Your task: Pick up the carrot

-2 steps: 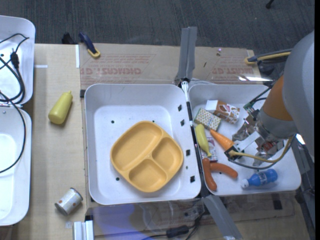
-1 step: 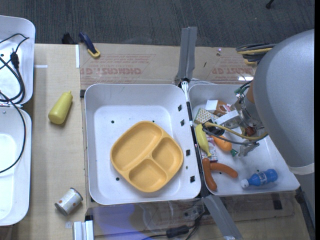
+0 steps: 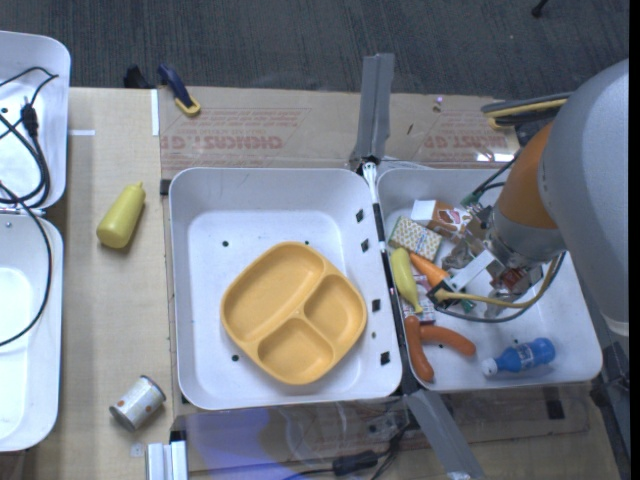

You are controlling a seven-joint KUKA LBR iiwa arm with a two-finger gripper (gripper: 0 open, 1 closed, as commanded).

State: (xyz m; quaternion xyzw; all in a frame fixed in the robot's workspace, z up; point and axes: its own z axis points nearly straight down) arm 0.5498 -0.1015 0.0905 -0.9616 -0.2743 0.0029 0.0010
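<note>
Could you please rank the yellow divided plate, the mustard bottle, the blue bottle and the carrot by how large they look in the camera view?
1. Yellow divided plate
2. Mustard bottle
3. Blue bottle
4. Carrot, though the gripper partly hides it, so its place is unsure.

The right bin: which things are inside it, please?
In the right bin lie a banana, a carrot, two sausages, a blue bottle and a waffle-like piece. The gripper reaches in beside the carrot. The arm covers the bin's right part.
</note>
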